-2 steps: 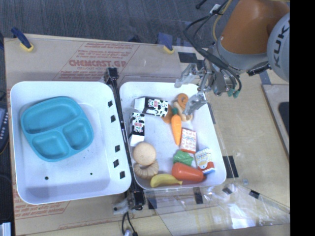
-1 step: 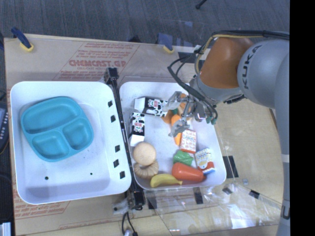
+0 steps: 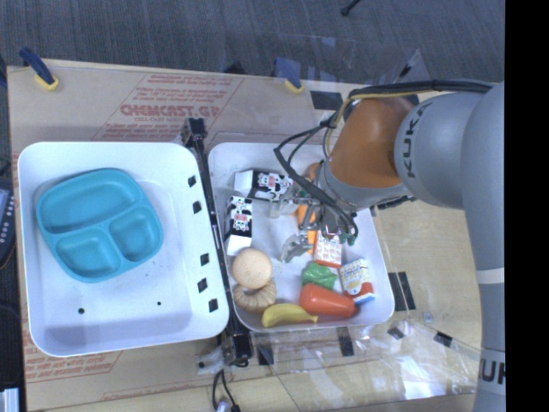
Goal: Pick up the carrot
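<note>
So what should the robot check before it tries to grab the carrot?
1. Carrot in view: ok, it lies near the front of the right bin.
2. Carrot free to lift: cannot tell, a banana and a green toy press close against it.
3. Claw above the carrot: not ok, it hangs over the middle of the bin, behind the carrot.
4. Claw free of cargo: cannot tell, its tips are blurred among the toys.
5. Path to the carrot: not ok, the green toy and a small carton sit between.
6. Left bin: ok, the blue tray rests there, well away.
</note>
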Action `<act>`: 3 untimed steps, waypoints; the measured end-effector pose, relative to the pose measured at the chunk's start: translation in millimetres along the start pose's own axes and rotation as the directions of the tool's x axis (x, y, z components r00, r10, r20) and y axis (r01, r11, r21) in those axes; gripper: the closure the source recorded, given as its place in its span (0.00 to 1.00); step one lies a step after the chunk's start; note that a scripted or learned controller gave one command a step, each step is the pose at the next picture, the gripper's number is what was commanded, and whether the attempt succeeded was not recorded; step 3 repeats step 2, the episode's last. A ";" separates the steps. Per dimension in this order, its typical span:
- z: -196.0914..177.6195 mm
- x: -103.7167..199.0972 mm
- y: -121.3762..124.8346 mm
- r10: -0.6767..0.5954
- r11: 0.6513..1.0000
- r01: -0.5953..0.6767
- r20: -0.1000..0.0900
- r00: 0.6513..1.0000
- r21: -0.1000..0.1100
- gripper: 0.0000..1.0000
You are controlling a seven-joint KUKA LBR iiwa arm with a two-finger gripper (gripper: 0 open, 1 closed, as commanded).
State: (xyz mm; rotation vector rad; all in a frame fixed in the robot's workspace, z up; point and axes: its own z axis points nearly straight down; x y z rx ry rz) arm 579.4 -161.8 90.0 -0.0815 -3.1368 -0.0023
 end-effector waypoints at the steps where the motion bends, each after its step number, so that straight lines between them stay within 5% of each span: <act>1: -13.9 -4.0 1.6 -0.010 1.000 0.010 0.010 1.000 0.003 1.00; 2: -66.8 -11.7 42.1 0.013 1.000 -0.013 0.012 1.000 0.001 1.00; 3: -66.8 -11.7 42.1 0.013 1.000 -0.013 0.012 1.000 0.001 1.00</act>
